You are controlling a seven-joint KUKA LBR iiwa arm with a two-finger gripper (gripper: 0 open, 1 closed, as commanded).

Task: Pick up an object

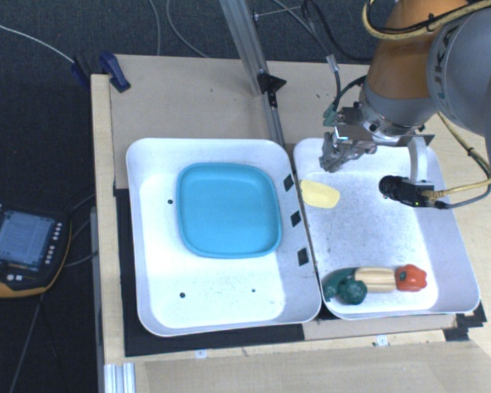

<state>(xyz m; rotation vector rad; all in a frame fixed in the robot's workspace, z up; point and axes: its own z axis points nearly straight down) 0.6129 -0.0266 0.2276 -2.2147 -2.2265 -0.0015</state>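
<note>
Near the right bin's top-left corner lies the yellow piece, just below your gripper; can't tell gripper state. Prob. light, smooth plastic, slippery — pinch across its narrow width.

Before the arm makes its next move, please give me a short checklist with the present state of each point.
1. Hand is above the right bin: ok.
2. Hand already holds an object: not ok, nothing seen between its fingers.
3. Yellow object lies free, near the hand: ok.
4. Finger opening: cannot tell.
5. Green, tan and red objects lie together at the near edge, hard to separate: not ok.
6. Blue plate in the left bin is out of the way: ok.
</note>
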